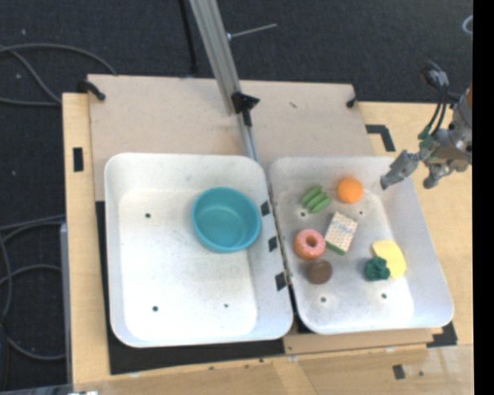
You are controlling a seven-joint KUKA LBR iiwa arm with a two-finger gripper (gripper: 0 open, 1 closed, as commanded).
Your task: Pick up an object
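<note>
The pincer (pixel 417 169) hangs at the upper right corner of the right bin (pixel 420 303), just over its rim. Its two fingers (pixel 398 171) are spread apart with nothing between them; one reaches out over the bin's edge, the other sits closer to the wrist.

Everything else is placed here relative to that right bin. Inside it, near the top and closest to the pincer, lies an orange ball (pixel 350 190). To the left of the ball is a green ridged piece (pixel 315 199). Lower, around the bin's middle, a small checkered box (pixel 340 233) lies tilted, and a pink doughnut (pixel 309 243) lies just beside it on the left. Directly below the doughnut, touching or nearly touching it, is a brown round piece (pixel 319 271). Toward the bin's right side a yellow object (pixel 389 256) rests against a dark green lumpy object (pixel 376 269), which lies at its lower left. All of these lie apart from the pincer, none of them lifted.

To the left of the right bin, edge to edge with it, stands the left bin (pixel 148 303), and a teal bowl (pixel 226 219) sits upright in its upper right part. Both bins rest on the tan surface (pixel 165 113). A metal rail (pixel 218 48) slants down from the top toward the seam between the two bins.
</note>
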